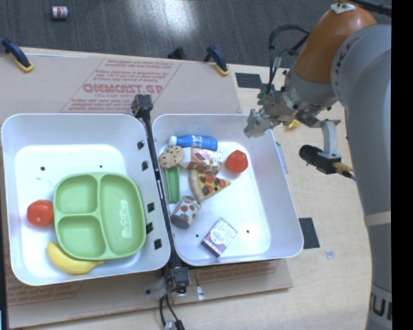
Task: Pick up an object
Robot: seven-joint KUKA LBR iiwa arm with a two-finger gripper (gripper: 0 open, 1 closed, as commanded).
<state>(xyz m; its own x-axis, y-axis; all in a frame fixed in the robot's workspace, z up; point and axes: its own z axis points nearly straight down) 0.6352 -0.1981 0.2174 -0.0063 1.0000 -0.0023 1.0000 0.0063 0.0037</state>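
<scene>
My gripper (257, 125) hangs over the far right corner of the right bin (279, 205), above the rim and apart from every object. Nothing shows between its fingers. In the right bin lie a blue-and-white bottle (196, 141), a cookie (170, 157), a packaged snack (203, 159), a red tomato (236, 161), a pizza slice (208, 183), a green stick (172, 184), a small carton (184, 212) and a purple-white box (219, 236). The tomato is the nearest item to the gripper, lower left of it.
The left bin (20, 143) holds a green divided tray (100, 215), a red tomato (40, 213) and a banana (70, 259). A black clip (142, 104) sits at the far end of the divider. The arm's grey body (372, 150) stands along the right.
</scene>
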